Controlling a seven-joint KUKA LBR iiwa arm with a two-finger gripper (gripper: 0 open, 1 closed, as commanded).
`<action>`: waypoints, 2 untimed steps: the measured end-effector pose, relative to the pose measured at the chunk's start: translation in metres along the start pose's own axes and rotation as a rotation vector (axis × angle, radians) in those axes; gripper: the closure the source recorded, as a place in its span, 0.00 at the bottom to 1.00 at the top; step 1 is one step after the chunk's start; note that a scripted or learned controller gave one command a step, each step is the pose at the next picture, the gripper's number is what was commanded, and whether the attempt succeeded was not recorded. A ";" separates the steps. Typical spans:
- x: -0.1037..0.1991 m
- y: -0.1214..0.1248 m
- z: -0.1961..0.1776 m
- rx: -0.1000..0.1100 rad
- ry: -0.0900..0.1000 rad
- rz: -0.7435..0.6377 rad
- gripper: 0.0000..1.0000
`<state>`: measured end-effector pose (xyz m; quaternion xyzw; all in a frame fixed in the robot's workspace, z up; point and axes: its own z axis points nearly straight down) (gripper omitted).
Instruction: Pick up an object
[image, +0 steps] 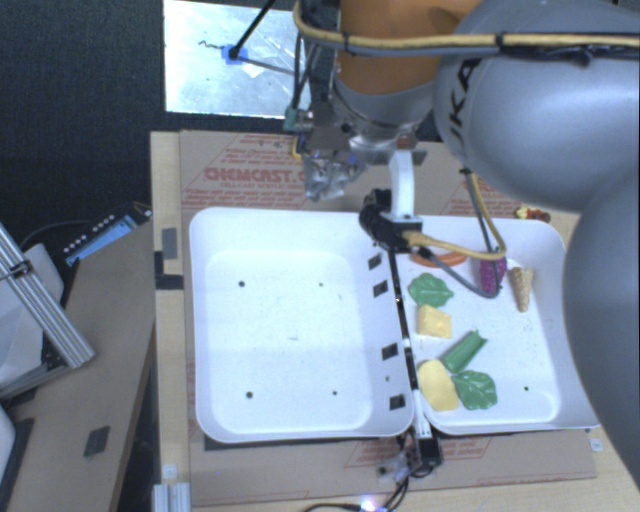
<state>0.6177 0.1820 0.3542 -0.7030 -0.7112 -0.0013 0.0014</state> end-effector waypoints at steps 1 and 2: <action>0.023 -0.137 0.035 0.010 -0.003 0.001 1.00; 0.041 -0.115 0.015 -0.003 -0.002 0.006 1.00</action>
